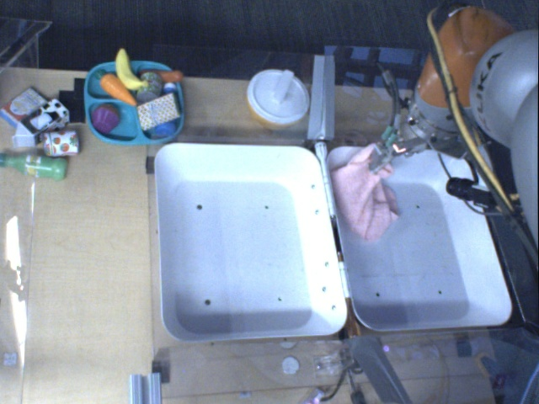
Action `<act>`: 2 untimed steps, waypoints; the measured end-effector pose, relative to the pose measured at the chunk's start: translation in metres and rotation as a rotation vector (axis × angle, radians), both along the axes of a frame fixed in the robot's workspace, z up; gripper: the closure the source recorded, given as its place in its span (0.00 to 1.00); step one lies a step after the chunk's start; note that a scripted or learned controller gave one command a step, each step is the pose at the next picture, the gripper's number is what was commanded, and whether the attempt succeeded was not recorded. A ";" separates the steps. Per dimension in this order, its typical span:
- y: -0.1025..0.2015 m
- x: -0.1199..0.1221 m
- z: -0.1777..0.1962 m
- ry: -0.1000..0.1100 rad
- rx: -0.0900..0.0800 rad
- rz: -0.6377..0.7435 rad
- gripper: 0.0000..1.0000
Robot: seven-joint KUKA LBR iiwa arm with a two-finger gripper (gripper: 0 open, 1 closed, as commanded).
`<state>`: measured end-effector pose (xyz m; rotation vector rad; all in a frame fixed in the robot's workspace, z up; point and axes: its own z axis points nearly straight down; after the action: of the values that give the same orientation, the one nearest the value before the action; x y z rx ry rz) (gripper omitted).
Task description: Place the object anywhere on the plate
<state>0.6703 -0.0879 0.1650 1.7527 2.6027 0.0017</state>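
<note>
A pink cloth (pixel 364 196) hangs in the upper left part of the right bin (pixel 438 268), close to the wall between the two bins. Its top corner is pulled up to my gripper (pixel 386 155), which is shut on that corner while the rest of the cloth droops below and to the left. The arm, grey with an orange band (pixel 459 53), comes in from the upper right. A blue divided plate (pixel 94 99) sits on the bench at the far left back and holds toy food, including a banana (pixel 128 70) and a carrot (pixel 116 87).
The left bin (pixel 244 238) lies between the cloth and the plate. A white round lidded bowl (pixel 278 97) stands behind the bins. Small toys and a green bottle (pixel 38 167) lie at the far left of the bench.
</note>
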 end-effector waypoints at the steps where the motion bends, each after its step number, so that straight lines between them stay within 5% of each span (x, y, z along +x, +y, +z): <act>1: 0.002 0.002 0.050 0.000 0.001 0.008 1.00; 2: 0.048 -0.005 0.057 0.002 0.000 0.411 1.00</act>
<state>0.6654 -0.0400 0.2219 1.1860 2.9074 0.0018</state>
